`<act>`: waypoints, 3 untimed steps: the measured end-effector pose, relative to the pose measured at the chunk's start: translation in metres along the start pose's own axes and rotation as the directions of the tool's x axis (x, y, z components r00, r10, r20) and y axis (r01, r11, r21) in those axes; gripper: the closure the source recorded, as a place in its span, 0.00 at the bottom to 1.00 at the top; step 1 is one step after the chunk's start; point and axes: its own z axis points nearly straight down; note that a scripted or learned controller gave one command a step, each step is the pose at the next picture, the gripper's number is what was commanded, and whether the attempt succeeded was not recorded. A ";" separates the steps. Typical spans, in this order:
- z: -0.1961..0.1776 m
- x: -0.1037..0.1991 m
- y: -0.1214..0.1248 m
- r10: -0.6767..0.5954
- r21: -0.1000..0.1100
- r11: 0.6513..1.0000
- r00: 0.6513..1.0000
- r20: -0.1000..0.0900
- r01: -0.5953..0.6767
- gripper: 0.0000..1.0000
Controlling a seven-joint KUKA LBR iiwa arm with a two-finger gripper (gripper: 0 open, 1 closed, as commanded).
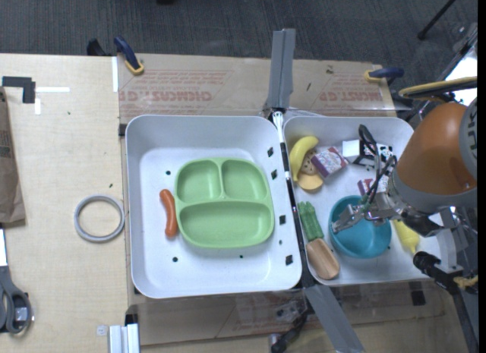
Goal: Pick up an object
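Jaws [357, 215] hang over the blue bowl [363, 236] in the right bin [345, 122], at its left rim; you cannot tell whether they are parted or clenched. Expect the bowl to be light, stiff and slick plastic, so pinch its thin rim rather than the rounded wall.
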 end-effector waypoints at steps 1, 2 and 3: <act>0.010 -0.028 0.074 0.047 -0.027 0.999 0.999 0.005 -0.047 0.00; 0.012 -0.042 0.141 -0.086 0.060 0.994 0.996 -0.022 0.087 0.00; 0.013 -0.041 0.151 0.094 0.072 0.993 0.995 -0.018 -0.092 0.00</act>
